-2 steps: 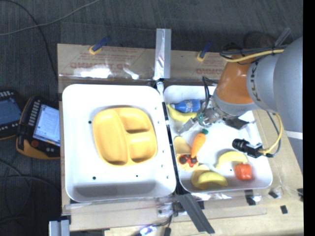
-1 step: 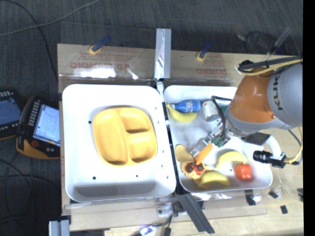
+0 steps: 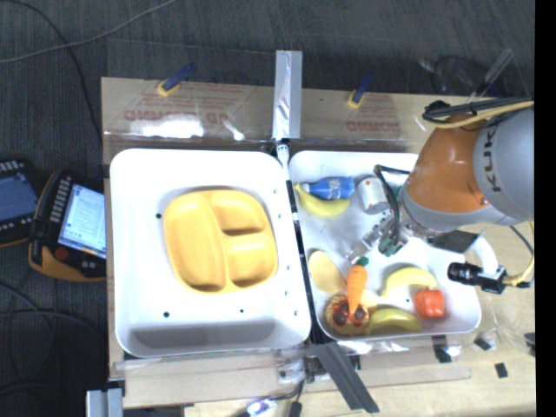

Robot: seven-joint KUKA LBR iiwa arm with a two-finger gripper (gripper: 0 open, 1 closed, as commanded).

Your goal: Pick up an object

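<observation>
The right bin (image 3: 469,324) holds several toy foods. An orange carrot (image 3: 356,287) lies near its front, with a yellow banana (image 3: 393,321) and a dark round piece (image 3: 338,313) beside it. A red fruit (image 3: 430,303) and a pale yellow-green wedge (image 3: 408,277) lie to the right. At the back are a second banana (image 3: 322,204), a blue bottle (image 3: 331,186) and a silvery can (image 3: 372,195). My gripper (image 3: 372,241) hangs low over the middle of this bin, just above and right of the carrot's top. Nothing shows clearly in its grasp.
The left bin (image 3: 139,320) holds a yellow divided tray (image 3: 221,237). A pale yellow slice (image 3: 323,269) lies by the wall between the bins. The arm's orange band (image 3: 445,174) covers the right bin's back right corner. A handheld device (image 3: 74,228) sits off the bench at left.
</observation>
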